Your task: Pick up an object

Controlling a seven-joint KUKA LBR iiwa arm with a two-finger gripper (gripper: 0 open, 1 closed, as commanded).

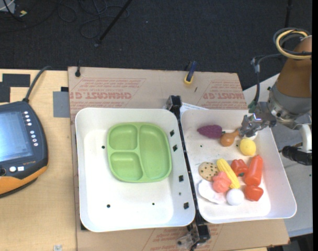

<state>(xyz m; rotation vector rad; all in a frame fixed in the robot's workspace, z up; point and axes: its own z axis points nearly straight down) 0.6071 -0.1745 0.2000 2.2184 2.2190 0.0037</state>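
Nearest edge of the desk (pixel 23 213): two shallow white bins side by side on brown cardboard. Left bin (pixel 91 203) holds a green divided plate (pixel 139 152), three compartments, lying flat toward the bin's far half. Right bin (pixel 276 203) holds the toy food, clustered in its near half: a white ball (pixel 235 196) at the front, touching a pink piece (pixel 220 182) and lying beside a white shell-like piece (pixel 207 192); a yellow corn cob (pixel 228 172) lies across the pink piece; a speckled cookie (pixel 206 170) sits just left of it. Red items, a pepper (pixel 239 166) and a longer orange-red piece (pixel 254 170), lie on the right of the cluster, with another red piece (pixel 253 193) nearer. Further back: a yellow lemon (pixel 247 147), then a small orange-brown piece (pixel 229 138) touching a purple item (pixel 210 131). The pincer (pixel 250 128) hangs just above and behind the lemon at the bin's far right; whether it is released or clenched cannot be told, and nothing is visibly between its fingers. A teach pendant (pixel 12 145) rests at far left.
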